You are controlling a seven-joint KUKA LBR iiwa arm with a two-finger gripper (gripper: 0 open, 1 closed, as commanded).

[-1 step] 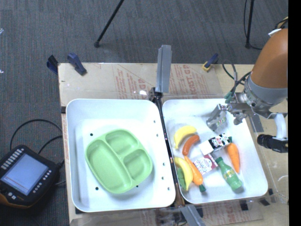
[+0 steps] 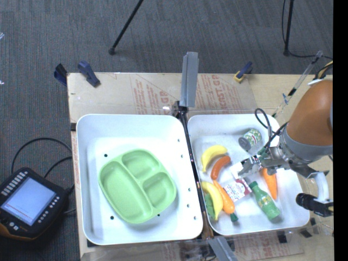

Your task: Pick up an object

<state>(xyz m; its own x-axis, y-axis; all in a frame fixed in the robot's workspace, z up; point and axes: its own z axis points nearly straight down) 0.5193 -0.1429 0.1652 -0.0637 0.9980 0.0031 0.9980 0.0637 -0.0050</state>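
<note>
The right bin (image 2: 283,222) holds several toy foods. A yellow banana (image 2: 213,155) and an orange pepper (image 2: 219,167) lie at its left. A second banana (image 2: 212,199), a carrot with a green stem (image 2: 225,198) and a green pea pod (image 2: 209,207) sit near the front left. A silver can (image 2: 250,139) lies at the back. A white packet (image 2: 236,190), a green bottle (image 2: 265,200) and an orange carrot (image 2: 271,184) lie in the middle. My gripper (image 2: 252,165) hangs low over the middle of the bin, just above the packet and beside the carrot.
The left bin (image 2: 89,145) holds a green divided plate (image 2: 137,185). A grey post (image 2: 189,80) stands behind the wall between the bins. Clamps (image 2: 88,73) sit on the bench's far edge. A pendant with a screen (image 2: 27,200) lies on the floor at left.
</note>
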